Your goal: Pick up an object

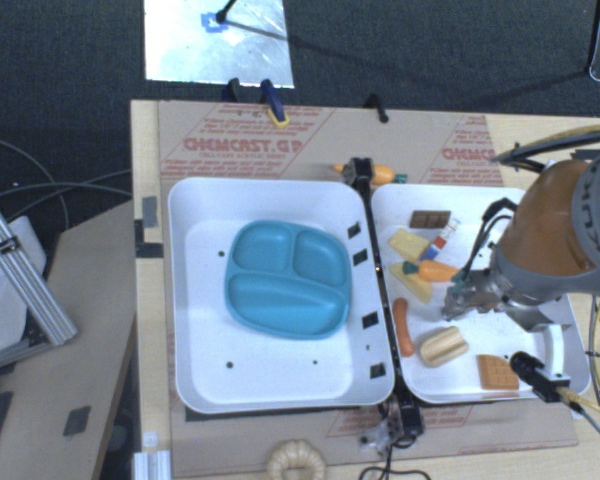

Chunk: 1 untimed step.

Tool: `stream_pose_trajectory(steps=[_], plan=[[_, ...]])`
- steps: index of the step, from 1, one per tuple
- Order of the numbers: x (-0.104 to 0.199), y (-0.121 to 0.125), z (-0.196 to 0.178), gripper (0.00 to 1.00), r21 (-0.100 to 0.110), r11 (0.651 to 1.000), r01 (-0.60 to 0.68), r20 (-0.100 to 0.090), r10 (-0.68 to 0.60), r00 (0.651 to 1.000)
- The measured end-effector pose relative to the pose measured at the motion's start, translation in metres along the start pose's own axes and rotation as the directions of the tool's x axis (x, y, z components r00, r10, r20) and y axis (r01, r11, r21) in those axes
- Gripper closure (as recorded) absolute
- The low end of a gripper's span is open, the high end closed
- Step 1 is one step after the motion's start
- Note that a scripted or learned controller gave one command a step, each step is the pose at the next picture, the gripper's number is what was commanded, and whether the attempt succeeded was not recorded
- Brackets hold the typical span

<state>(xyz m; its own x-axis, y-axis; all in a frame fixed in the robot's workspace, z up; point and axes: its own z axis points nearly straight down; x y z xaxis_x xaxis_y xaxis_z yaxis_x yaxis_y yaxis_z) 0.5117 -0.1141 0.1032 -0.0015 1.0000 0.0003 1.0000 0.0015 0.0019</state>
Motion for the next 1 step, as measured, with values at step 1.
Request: stream_pose_trajectory(steps=[1], plan=[[-0.0021,0.0074,-0.0628,1.00,-0.006,1.000,0.002,0.002,-0.002,1.000]])
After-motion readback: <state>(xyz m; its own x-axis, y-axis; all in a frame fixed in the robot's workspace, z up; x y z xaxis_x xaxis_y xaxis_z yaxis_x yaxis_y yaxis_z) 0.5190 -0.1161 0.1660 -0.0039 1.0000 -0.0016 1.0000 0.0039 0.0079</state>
